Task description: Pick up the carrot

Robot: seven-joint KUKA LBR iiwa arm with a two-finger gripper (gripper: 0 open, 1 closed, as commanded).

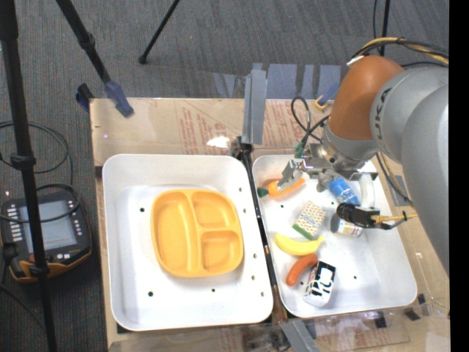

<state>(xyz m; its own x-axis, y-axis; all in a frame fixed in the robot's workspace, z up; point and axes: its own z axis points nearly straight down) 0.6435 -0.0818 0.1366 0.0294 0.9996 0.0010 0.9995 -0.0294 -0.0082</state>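
One carrot [286, 188] | gripper [294, 169] just above | labels unreadable

The pincer [295, 169] hangs low in the right bin [381, 284], just above the carrot [286, 188] at the bin's far left. Nearby lie a banana [297, 245], a sausage [300, 268] and a bottle [343, 191]. A yellow tray [196, 232] sits in the left bin [128, 270].

Smooth glossy yellow plastic divided tray [196, 232] seen in left matt white plastic bin [124, 196]. Right of tray: glossy orange plastic-looking carrot [287, 188], smooth yellow banana [297, 245], bare brown wooden bench top [176, 119] behind.
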